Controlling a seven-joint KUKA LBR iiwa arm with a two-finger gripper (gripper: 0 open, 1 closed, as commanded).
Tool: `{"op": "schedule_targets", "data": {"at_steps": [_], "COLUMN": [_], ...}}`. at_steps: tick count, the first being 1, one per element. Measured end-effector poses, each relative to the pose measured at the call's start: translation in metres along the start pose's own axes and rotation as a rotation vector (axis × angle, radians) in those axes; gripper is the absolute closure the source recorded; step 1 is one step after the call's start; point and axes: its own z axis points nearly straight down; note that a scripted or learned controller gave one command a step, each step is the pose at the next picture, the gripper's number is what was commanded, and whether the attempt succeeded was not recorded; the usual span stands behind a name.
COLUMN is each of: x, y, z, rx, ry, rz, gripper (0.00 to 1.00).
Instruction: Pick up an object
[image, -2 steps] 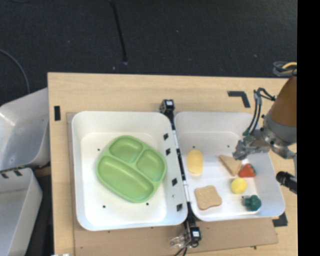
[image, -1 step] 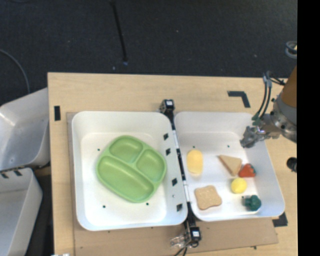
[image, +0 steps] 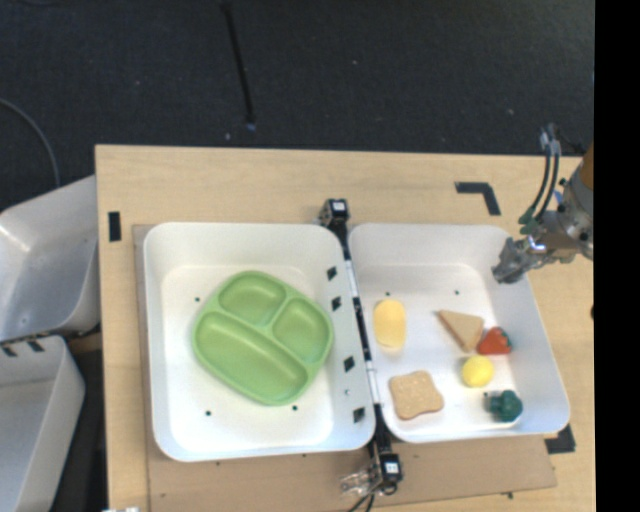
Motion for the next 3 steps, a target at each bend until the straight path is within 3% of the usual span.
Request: {"op": "schedule_targets", "data": {"at_steps": [3], "x": [0.148], "y": [0.018], "z": [0.036], "rx": [0.006], "ry": [0.002], "rz": [-0.001], "gripper": [1.0]}}
